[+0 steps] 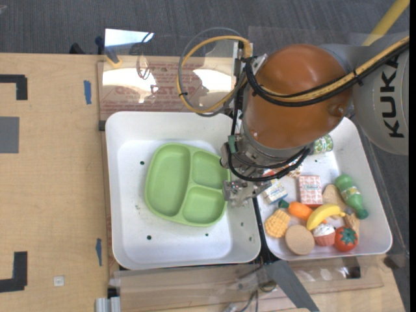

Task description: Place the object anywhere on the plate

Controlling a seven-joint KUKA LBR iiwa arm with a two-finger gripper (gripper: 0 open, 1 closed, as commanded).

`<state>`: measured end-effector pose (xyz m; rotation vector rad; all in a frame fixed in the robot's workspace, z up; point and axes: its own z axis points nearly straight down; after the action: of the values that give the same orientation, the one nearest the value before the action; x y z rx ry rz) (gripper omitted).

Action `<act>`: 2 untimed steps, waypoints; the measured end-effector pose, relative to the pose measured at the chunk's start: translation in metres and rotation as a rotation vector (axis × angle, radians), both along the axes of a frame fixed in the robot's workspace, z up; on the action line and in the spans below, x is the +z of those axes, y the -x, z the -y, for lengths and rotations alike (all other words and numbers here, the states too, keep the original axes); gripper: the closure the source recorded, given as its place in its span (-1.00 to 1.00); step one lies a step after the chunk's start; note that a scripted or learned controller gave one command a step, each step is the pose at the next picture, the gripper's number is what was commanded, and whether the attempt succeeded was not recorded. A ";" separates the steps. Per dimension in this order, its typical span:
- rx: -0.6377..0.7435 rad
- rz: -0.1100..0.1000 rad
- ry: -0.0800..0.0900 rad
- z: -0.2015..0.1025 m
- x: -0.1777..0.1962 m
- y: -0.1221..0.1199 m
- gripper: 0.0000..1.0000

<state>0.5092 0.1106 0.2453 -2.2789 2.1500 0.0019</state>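
Your claw (pixel 235 192) sits low at the plate's right edge, by the wall between the two bins; can't tell from here whether it's spread or pinched, or whether anything is in it. The plate (pixel 183 184), green with three compartments, lies in the left bin (pixel 123 174). The objects sit piled in the right bin (pixel 377 220): corn (pixel 277 223), orange (pixel 299 210), banana (pixel 324 214), tomato (pixel 346 238), green bottle (pixel 351 195), pink carton (pixel 310 189), round bun (pixel 299 240). The orange band (pixel 296 96) hides the bin's upper part. The bench (pixel 49 174) left is cardboard.
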 end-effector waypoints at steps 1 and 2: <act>-0.056 -0.004 0.003 0.030 -0.030 -0.071 1.00; 0.369 0.003 0.003 0.034 0.008 -0.051 1.00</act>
<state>0.5603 0.0768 0.2529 -2.6354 1.6960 -0.0022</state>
